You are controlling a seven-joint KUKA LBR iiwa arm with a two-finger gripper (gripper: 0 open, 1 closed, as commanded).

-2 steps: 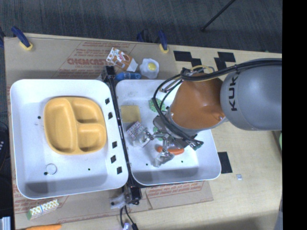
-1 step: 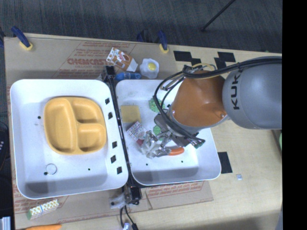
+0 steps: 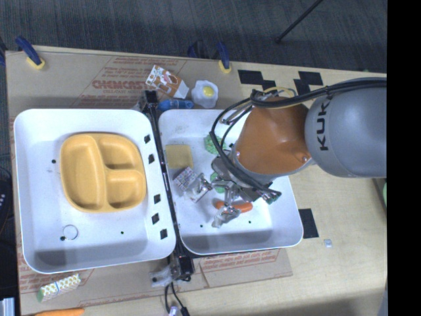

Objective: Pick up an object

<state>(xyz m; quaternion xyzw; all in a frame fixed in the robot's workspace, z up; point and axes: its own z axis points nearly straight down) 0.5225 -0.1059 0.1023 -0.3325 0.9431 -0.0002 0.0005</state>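
Observation:
My gripper hangs low inside the right bin, below the orange band of the arm. An orange, carrot-like object lies right at the gripper, partly hidden by it. A crinkled silver wrapper rests just left of the gripper. Above the wrapper sits a flat yellow block. A green item peeks out from under the arm at the bin's upper middle.
The left bin holds a yellow divided tray. Behind the bins lie a snack packet, a blue object and a yellow-white object. Blue clamps grip the bench's far edge.

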